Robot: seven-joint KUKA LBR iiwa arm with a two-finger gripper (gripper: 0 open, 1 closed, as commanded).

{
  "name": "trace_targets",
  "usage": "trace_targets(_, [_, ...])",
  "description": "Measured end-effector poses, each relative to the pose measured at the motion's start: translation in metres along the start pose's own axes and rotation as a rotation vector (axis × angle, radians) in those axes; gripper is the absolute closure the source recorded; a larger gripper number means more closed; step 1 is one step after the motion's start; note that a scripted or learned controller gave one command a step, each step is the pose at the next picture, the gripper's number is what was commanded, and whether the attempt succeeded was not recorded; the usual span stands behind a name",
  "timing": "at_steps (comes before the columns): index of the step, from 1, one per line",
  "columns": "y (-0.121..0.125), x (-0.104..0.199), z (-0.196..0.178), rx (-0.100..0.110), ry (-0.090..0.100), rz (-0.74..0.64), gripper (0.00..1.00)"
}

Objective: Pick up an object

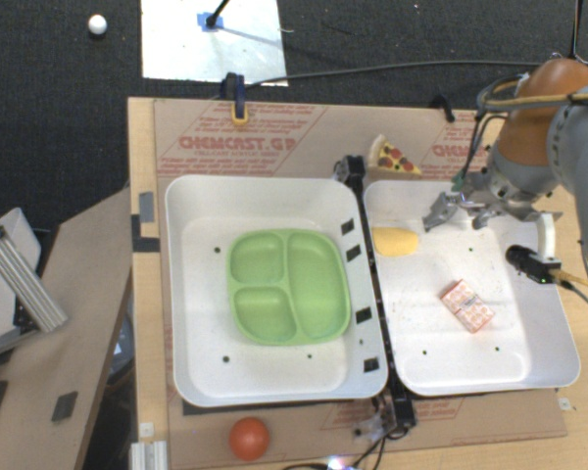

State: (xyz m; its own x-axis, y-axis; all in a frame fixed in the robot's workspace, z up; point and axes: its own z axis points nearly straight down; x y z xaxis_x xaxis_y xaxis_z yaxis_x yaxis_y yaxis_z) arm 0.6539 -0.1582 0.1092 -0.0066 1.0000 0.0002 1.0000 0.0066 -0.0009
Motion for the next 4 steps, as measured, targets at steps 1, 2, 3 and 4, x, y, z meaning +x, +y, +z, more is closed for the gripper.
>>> trace_targets(1, [0.001, 0.000, 0.025, -0.002, -0.001, 0.000, 0.00])
trace_targets(2, [0.002, 0.000, 0.012, -0.007, -0.002, -0.002, 1.00])
trace_targets(3, [0.003, 0.001, -0.052, -0.007, -0.001, 0.001, 1.00])
trace_targets(4, [0.002, 0.006, -0.116, -0.010, -0.002, 0.000, 1.00])
